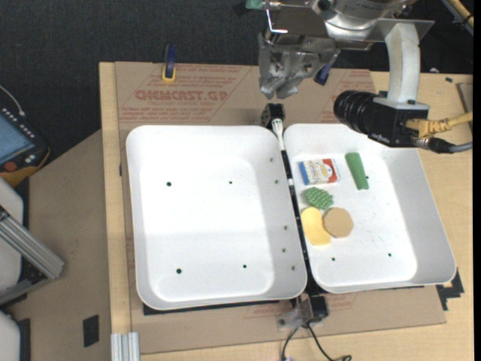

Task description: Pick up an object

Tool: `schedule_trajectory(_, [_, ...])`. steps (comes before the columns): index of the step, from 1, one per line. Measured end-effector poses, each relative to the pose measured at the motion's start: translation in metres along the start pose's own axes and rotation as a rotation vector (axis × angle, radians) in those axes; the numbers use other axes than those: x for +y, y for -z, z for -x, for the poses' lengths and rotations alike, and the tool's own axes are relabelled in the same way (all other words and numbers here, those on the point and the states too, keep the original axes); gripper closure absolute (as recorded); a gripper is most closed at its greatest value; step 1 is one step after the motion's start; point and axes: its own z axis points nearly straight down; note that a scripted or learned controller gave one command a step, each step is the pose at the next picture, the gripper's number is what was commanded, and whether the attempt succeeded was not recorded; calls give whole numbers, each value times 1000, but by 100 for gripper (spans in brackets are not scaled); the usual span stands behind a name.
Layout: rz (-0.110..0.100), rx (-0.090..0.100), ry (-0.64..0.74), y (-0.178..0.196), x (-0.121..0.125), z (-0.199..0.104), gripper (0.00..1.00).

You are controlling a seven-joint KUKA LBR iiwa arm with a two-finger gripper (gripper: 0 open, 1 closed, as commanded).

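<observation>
Gripper [283,81] raised above the far edge of the worktop [203,89], objects lying in the right bin [421,224].

From the camera view, the gripper is seen hanging beyond the seam between the left bin [203,224] and the right bin; whether it is spread or pressed together cannot be told. Well apart from it, nearer the camera, a green stick [357,170], a red-and-blue packet [319,171], a green knobbly piece [319,198], a yellow piece [315,226] and a tan disc [339,222] are grouped in the right bin.

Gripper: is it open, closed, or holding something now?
Gripper: cannot be told; it hangs above the bins' far edge.
</observation>
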Motion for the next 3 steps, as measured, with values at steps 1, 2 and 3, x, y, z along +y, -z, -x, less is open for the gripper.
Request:
schedule_trajectory(1, [-1,0,0,-1,0,0,0])
schedule_trajectory(2, [2,1,1,10,1,-1,100])
schedule_trajectory(3, [6,2,2,21,1,-1,100])
